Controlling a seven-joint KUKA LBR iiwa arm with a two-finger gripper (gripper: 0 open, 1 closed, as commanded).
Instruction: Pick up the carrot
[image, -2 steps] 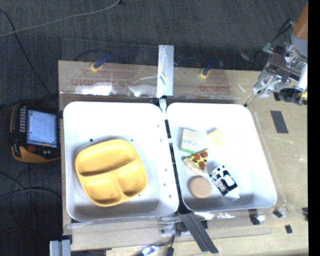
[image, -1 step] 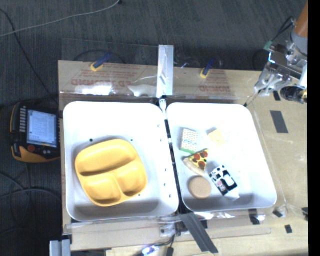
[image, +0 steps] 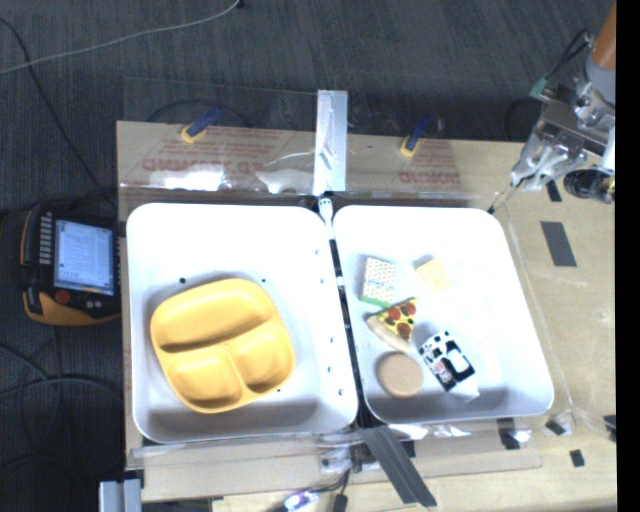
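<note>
Holding 1 tray (image: 222, 343), maybe 5 toys (image: 402, 322).

The carrot cannot be told for certain among the small items. Closest in colour and taper: an orange-yellow wedge with red spots (image: 393, 322), lying flat in the right shallow white bin (image: 520, 300), near its left wall, just above a round tan disc (image: 400, 375).

A pale wooden worktop (image: 560, 300) stands on dark grey carpet (image: 60, 90), where thin cables (image: 120, 38) trail. To the left on the floor lies an orange-edged handheld pendant (image: 70, 262) with a lit screen. Clear plastic sheeting (image: 240, 160) covers the worktop's far edge.
</note>
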